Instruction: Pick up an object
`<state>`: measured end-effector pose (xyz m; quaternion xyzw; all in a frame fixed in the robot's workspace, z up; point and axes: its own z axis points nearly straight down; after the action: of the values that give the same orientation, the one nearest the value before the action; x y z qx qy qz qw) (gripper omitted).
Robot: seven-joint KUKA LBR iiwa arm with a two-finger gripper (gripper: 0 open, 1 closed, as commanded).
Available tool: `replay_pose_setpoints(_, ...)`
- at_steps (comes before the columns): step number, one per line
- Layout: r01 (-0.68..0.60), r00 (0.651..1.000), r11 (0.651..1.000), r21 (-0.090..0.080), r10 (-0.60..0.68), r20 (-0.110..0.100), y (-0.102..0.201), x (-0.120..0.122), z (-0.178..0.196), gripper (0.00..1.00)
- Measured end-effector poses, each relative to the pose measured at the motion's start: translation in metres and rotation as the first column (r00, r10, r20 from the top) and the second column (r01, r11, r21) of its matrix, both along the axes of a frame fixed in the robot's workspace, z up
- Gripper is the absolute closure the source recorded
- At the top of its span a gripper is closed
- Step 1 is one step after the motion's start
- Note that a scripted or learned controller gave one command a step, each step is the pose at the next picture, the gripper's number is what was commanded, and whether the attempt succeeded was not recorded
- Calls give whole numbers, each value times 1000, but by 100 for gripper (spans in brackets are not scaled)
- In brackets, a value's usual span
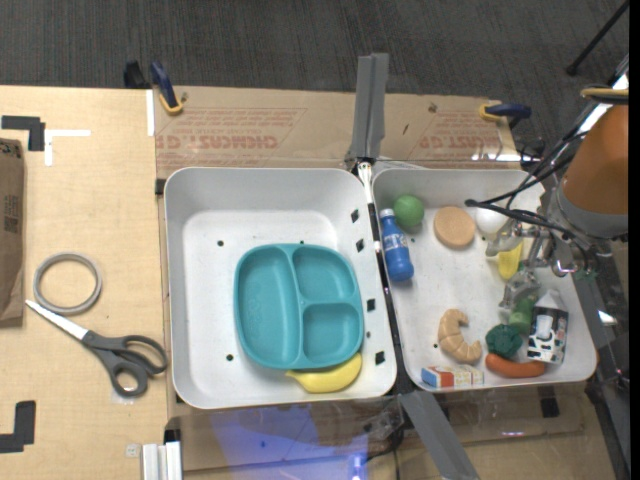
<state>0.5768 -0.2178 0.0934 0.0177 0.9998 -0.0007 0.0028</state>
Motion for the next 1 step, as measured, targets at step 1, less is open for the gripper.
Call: replay_pose_setpoints(1,-14,1000,1000,1,14,-1,-3,-6,0,0)
